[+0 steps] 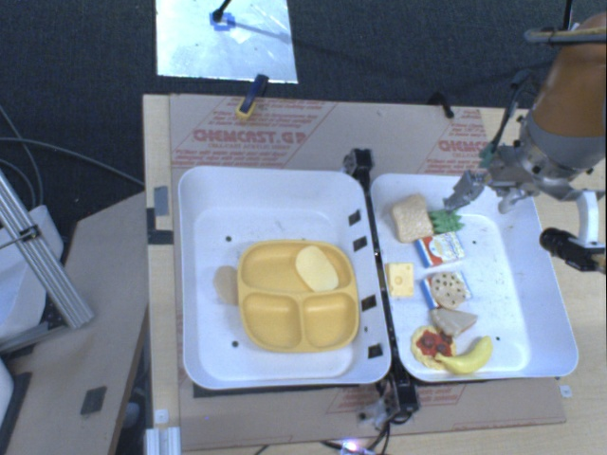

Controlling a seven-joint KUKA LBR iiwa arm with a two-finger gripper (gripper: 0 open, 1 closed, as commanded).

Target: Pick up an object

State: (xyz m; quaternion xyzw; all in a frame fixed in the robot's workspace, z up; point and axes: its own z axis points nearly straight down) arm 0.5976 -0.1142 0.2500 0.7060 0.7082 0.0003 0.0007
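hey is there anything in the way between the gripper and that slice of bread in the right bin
Nothing visible blocks it. The gripper hangs over the upper part of the right bin, just up and right of the bread slice. The green leafy piece lies against the bread's right side, close enough to get caught too.

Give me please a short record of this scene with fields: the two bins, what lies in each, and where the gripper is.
left bin: holds a yellow divided plate
on the plate: a pale yellow oval piece in the upper compartment
beside the plate: a tan round piece at its left edge
right bin: bread slice, green piece, two small cartons, cheese square, banana
gripper: above the right bin's upper part, near the green piece
held: nothing visible
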